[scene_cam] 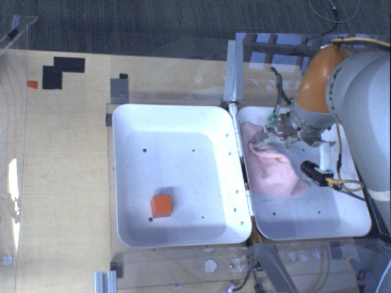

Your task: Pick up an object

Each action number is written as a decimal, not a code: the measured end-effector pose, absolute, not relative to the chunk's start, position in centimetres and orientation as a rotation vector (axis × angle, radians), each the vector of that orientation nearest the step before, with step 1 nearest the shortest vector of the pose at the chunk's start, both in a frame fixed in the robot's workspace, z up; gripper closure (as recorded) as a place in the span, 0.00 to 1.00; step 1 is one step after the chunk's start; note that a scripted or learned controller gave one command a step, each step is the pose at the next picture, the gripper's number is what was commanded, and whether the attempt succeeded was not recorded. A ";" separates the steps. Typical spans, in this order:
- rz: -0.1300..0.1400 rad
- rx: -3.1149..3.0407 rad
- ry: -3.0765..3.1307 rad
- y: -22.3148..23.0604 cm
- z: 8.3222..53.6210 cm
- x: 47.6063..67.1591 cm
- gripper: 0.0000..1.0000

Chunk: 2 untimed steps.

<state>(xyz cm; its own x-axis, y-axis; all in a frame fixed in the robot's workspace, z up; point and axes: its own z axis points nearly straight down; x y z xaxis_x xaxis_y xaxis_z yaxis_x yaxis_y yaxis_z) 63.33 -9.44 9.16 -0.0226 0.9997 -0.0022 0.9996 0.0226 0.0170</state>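
Gripper [269, 134] meets your crumpled pink cloth [272, 166] at its top end; you cannot tell its state. Cloth's long axis runs top-left to bottom-right in the right white bin [317, 224].

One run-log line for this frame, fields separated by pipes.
gripper low in right bin, at pink cloth | grasp unconfirmed | orange block in left bin, untouched

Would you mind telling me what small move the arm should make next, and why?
Probably a short descent straight down onto the crumpled pink cloth. The tool sits at the cloth's upper edge in the right white bin, nearer than the orange cube in the left white bin. Whether it has gripped anything is unclear.
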 end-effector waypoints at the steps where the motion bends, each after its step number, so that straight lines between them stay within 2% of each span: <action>1: 0.012 1.960 2.433 -15.1 9.2 56.5 0.00; 2: 0.017 2.072 2.344 -11.6 9.2 60.3 0.00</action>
